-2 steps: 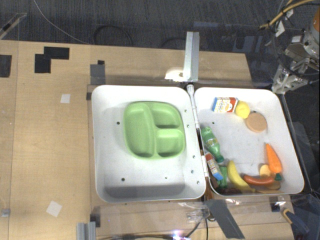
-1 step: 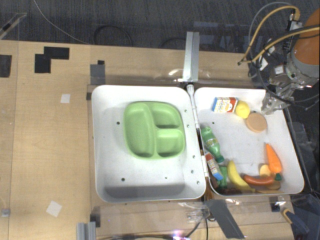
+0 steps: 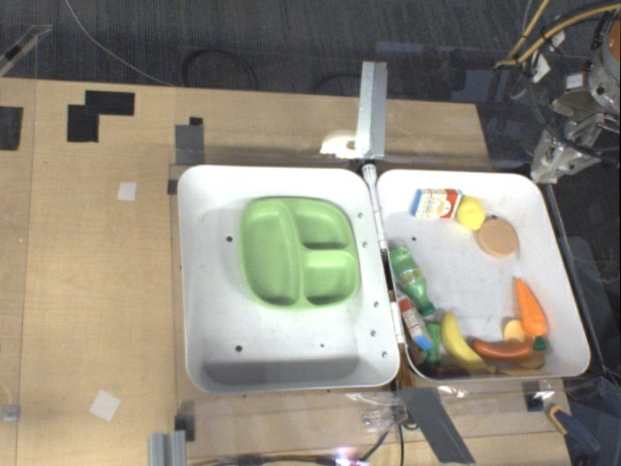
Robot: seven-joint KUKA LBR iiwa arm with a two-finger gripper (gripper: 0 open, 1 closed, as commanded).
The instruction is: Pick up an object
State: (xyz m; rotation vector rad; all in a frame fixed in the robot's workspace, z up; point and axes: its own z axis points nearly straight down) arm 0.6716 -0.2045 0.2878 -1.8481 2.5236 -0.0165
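I'm hanging my gripper [image 3: 561, 159] off the top right corner of the right bin [image 3: 558, 223], can't really tell how it's set. The carrot [image 3: 530, 306], banana [image 3: 454, 341] and lemon [image 3: 471, 214] are sitting in that bin, untouched.

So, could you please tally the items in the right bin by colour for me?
Yellow: 2, the lemon and the banana
Orange: 1, the carrot
Green: 1, the bottle
Tan: 1, the round disc
Red-brown: 1, the sausage
Mixed colours: 2, the small carton and the small bottle
Total: 8
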